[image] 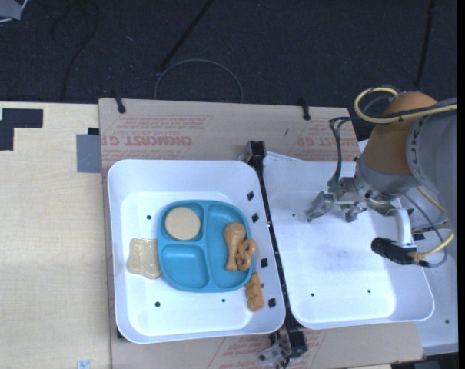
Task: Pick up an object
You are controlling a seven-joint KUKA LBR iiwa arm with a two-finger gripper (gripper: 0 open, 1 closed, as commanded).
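Two white bins (140,314) were seen side by side on a bench; a blue divided tray (194,264) with tan food pieces (238,246) was set in the left bin; the gripper (333,206), fingers spread and grasping nothing, was held over the right bin.

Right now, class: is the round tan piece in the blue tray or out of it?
In. The round tan piece lies in the blue tray's upper-left compartment.

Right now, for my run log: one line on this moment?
arm: over right bin | jaws: open, holding nothing | blue tray, food items: left bin
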